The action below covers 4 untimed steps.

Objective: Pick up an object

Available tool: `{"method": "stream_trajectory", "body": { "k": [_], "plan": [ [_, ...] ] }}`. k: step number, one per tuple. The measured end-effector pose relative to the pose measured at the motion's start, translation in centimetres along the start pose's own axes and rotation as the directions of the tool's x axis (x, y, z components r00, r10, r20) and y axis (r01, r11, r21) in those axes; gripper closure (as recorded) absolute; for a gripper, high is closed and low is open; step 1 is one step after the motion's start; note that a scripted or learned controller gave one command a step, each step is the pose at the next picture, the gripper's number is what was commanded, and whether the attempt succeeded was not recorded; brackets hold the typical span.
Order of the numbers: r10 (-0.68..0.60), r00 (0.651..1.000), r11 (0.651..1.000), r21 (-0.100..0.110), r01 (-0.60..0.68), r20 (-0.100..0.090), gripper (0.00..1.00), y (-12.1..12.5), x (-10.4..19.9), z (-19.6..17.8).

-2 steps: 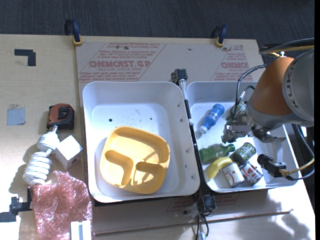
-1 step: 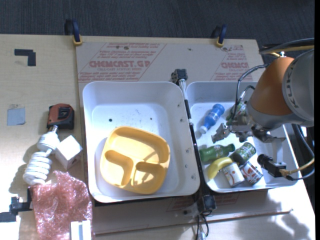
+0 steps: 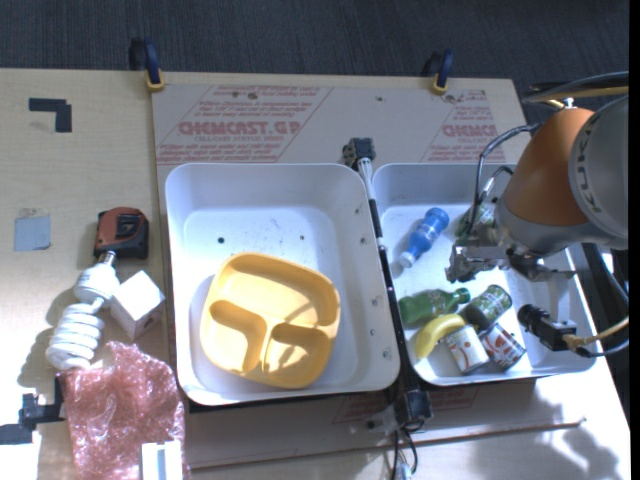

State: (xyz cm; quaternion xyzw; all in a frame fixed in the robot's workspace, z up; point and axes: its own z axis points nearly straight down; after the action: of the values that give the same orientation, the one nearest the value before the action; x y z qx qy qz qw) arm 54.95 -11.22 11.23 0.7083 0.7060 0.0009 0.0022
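The right bin holds a blue bottle at its far left, a green bottle, a yellow banana, a dark green can and two red-and-white cans along its near side. My gripper hangs low over the middle of this bin, just right of the blue bottle and above the green bottle and the dark can. The grey wrist with its orange band hides the bin's right part. Nothing shows as held.
The left bin contains a yellow divided plate. On the bench to the left lie a tape measure, a spiral light bulb, a white cube and a pink plastic bag.
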Motion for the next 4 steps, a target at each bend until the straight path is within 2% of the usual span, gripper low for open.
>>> {"method": "stream_trajectory", "body": {
  "k": [1, 2, 3, 4],
  "plan": [
    [0.000, 1.000, 1.000, 0.000, 0.000, 0.000, 0.00, 0.0, 0.0, 0.0],
    [-0.003, 1.000, 1.000, 0.005, 0.003, -0.002, 0.00, 0.6, 1.5, 2.0],
    [-0.002, 1.000, 1.000, 0.003, 0.002, -0.001, 1.00, 0.7, 1.4, 1.0],
    [-0.001, 1.000, 1.000, 0.003, 0.001, -0.001, 0.00, 0.7, 1.4, 1.0]
  ]
}}
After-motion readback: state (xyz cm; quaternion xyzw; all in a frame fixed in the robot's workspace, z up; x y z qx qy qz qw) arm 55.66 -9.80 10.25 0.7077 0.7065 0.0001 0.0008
